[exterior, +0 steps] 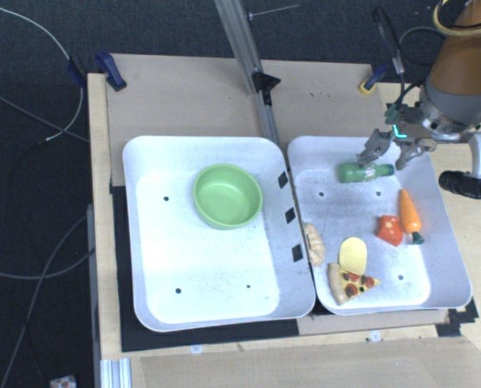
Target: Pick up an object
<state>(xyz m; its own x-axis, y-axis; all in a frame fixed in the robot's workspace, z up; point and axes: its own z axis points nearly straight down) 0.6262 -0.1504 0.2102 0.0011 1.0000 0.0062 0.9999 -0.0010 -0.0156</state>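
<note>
Here the two-finger gripper [383, 154] straddles the small green plastic bottle-shaped object [363, 171], fingers seemingly spread, not clenched. Centre over it before closing.

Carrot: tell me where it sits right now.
The carrot lies in the right bin, near its right wall, just right of the red pepper and below the green bottle by the pincer.

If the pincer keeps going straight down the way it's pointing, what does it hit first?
Most likely the green bottle-shaped toy lying directly beneath the pincer in the right bin, though depth is unclear.
</note>
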